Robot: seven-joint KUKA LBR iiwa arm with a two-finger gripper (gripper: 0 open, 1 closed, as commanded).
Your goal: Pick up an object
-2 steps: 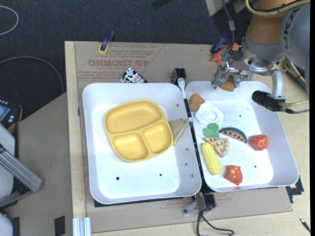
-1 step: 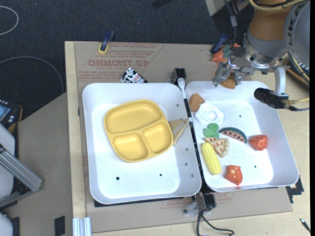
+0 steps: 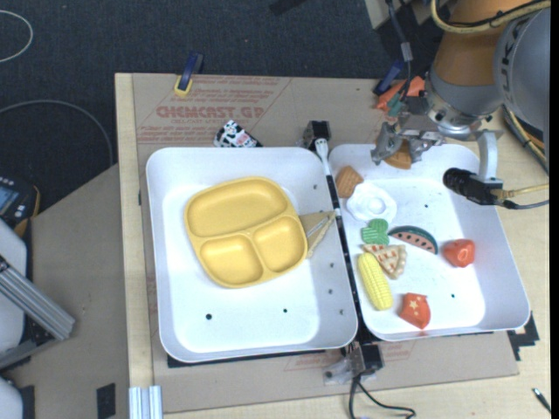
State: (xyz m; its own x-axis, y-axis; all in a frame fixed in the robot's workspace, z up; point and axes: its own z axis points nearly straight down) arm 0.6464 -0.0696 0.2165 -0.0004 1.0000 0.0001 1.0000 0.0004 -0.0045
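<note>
Orange-brown and small, a rounded plastic piece [image 3: 400, 157] sits right between the fingers of your metal two-finger gripper [image 3: 403, 149] at the far edge of the right white bin [image 3: 511, 278], near its far-left corner. From this angle the fingers look closed around it, so I would call the claw clenched on that piece, though how firm the grip is you cannot judge from above. The step in hand looks like the grasp itself, with the lift not yet made.

Your next move calls for a straight rise, slow enough that the piece does not slip out, and clear of the bin's far wall just beside it.

Other candidates lie in the same bin: a tan oval bread-like piece [image 3: 348, 181] at the left wall, a white fried-egg toy [image 3: 371, 205] next to it, a green leafy piece [image 3: 376, 230], a watermelon slice [image 3: 413, 238], a yellow corn cob [image 3: 376, 280] and two red pieces [image 3: 459, 252] [image 3: 416, 309] toward the near edge.

You have the left white bin [image 3: 175, 286] carrying a yellow three-compartment plastic plate [image 3: 245, 230]. Both bins rest on a brown cardboard sheet [image 3: 262, 103] over dark carpet [image 3: 131, 16], with cables and a blue-and-yellow clip [image 3: 186, 74] at the sheet's far edge.
</note>
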